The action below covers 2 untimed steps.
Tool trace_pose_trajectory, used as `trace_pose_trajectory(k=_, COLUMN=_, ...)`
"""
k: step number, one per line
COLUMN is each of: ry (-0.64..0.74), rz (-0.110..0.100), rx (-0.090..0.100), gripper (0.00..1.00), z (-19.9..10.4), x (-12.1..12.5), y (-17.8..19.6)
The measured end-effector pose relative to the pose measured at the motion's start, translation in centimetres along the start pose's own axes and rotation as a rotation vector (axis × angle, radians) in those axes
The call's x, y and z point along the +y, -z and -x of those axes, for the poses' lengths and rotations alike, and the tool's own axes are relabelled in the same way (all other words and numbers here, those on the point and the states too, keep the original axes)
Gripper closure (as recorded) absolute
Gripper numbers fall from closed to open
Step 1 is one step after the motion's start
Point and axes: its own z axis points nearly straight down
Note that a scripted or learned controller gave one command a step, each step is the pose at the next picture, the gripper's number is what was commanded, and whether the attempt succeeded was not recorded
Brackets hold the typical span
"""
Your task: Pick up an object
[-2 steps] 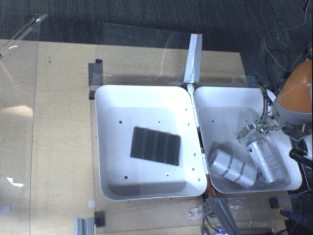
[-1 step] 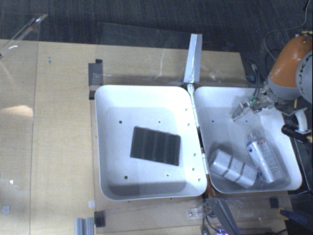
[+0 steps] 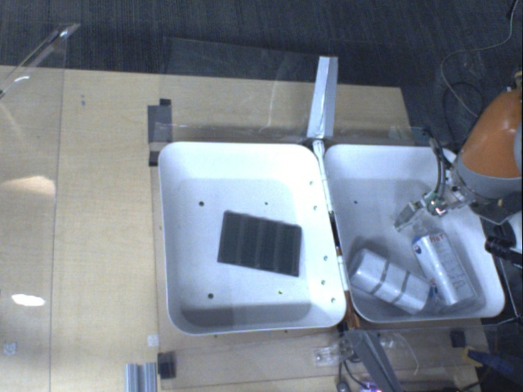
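the fingers hang spread and empty just above the upper end of the clear bottle, whose long axis runs down-right

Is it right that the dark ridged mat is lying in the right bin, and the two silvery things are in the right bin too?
Not quite. The camera view shows the dark ridged mat lying flat in the left bin. The two silvery things are indeed in the right bin, near its front edge.
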Motion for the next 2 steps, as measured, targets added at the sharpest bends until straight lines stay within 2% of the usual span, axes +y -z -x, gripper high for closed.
trace_pose_trajectory(k=1, ry=0.065, rz=0.002, rx=-0.001, gripper=0.0, z=1.5, x=3.8, y=3.3)
trace_pose_trajectory(k=2, ry=0.199, rz=0.001, rx=-0.001, gripper=0.0, z=-0.1, x=-0.1, y=6.0)
